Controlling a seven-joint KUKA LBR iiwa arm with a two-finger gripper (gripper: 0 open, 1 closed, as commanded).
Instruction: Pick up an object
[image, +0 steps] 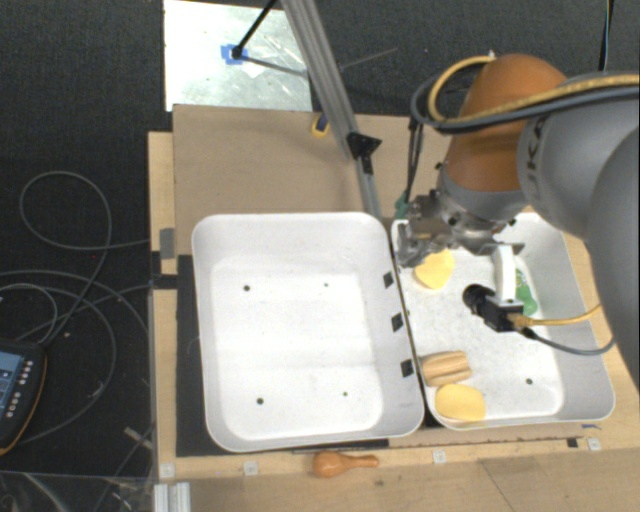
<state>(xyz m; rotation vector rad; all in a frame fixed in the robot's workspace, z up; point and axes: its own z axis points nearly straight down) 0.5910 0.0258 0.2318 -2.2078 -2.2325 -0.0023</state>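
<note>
The yellow piece lay in the far left part of the right bin, close to that bin's left wall. It was a rounded lump with no marked long axis, sitting just on the near side of the gripper, touching it or nearly so. The arm leaned in over the bin's far rim with its wrist turned down, and I could not tell whether the gripper was released or clenched.

Far corner of the right bin behind the arm; green-and-white thing, perhaps a packet, partly under it.
</note>
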